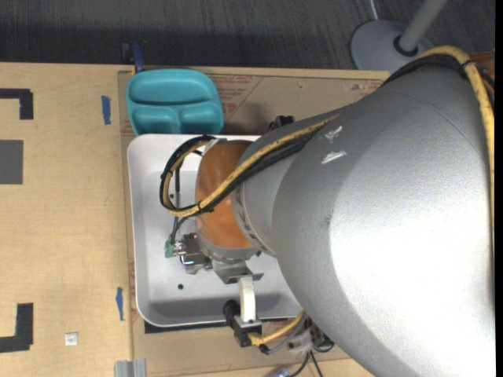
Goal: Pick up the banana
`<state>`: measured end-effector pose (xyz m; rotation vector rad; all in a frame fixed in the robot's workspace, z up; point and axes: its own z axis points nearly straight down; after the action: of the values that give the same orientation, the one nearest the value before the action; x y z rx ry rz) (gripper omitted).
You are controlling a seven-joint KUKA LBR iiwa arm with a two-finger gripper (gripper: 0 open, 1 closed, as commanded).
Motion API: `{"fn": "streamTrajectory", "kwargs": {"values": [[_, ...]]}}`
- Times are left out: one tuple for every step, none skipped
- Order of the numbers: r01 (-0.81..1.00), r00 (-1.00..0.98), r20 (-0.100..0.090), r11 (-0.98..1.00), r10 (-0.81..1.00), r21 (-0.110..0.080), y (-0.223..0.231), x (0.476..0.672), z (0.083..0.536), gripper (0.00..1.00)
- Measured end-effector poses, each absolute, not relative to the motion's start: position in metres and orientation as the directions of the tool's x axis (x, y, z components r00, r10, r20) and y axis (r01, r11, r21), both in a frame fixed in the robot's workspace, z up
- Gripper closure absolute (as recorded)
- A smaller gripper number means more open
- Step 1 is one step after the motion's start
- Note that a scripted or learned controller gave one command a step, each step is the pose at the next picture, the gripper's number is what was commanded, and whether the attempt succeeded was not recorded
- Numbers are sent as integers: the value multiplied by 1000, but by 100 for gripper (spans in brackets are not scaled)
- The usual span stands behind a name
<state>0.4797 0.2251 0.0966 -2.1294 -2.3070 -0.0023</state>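
Note:
My grey arm with its orange band (216,203) reaches in from the right and hangs over a white bin (149,234), covering most of it. The wrist hardware (212,261) sits low over the bin's middle, and the gripper below it is hidden by the arm's own body. Whatever lies under the arm is covered from this angle.
A teal plastic tray (174,100) sits just beyond the bin's far edge. Black cables (174,171) loop off the wrist over the bin's left part. The tan bench (63,210) stretches to the left with black and blue tape marks.

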Motion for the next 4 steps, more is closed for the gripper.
{"fn": "streamTrajectory", "kwargs": {"values": [[997, -79, 3, 79, 997, 0, 225, 480, 106, 100], [997, -78, 3, 78, 997, 0, 226, 480, 116, 100], [997, -78, 3, 78, 997, 0, 226, 480, 126, 100], [997, -77, 4, 77, 997, 1, 226, 480, 135, 100]]}}
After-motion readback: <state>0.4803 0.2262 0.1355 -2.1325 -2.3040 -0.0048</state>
